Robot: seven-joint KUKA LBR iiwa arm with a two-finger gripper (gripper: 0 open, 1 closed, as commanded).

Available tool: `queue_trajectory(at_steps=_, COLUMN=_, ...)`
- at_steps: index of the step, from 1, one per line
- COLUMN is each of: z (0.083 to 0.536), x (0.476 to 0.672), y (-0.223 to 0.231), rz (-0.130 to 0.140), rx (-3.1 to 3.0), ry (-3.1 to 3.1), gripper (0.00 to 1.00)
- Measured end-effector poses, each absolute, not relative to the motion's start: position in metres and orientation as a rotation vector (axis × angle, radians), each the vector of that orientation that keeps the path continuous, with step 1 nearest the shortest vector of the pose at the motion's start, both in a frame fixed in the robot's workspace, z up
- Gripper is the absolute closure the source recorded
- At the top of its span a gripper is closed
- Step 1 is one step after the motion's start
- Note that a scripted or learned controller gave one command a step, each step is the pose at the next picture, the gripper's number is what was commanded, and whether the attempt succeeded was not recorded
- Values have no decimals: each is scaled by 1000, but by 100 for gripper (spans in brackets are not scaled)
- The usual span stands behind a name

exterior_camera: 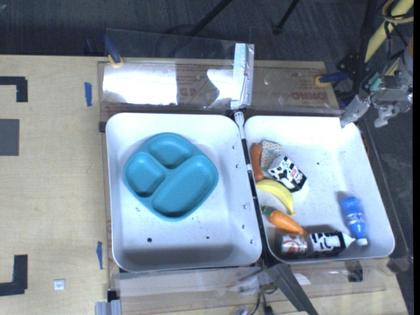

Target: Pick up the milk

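1. White plastic makes up both shallow bins: the left bin (125,136) and the right bin (328,136), touching along a shared middle edge on the wooden bench (46,195).
2. In the left bin a blue divided plate (170,174) lies flat, its three compartments facing up.
3. The milk (287,173), a small carton with black-and-white cow patches, lies tilted in the right bin, toward that bin's left side and just right of an orange carrot (256,161).
4. A yellow banana (275,195) lies just below the milk, close enough that they seem to touch.
5. A second carrot (285,222) lies below the banana, and a dark bottle (315,243) lies on its side along the bin's near wall.
6. A blue bottle (353,217) lies toward the right wall, well apart from the milk.
7. The gripper (375,107) hangs at the upper right, over the far right corner of the right bin, well away from the milk; I cannot tell its state from here.
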State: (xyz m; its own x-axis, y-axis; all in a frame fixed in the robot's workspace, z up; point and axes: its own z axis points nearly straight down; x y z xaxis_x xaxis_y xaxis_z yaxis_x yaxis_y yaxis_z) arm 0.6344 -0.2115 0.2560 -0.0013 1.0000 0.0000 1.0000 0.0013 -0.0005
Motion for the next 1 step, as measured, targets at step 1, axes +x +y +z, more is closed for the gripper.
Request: queue_trajectory(at_steps=1, z=212, x=666, y=-153, rz=-1, rx=-1717, ry=-2631, gripper=0)
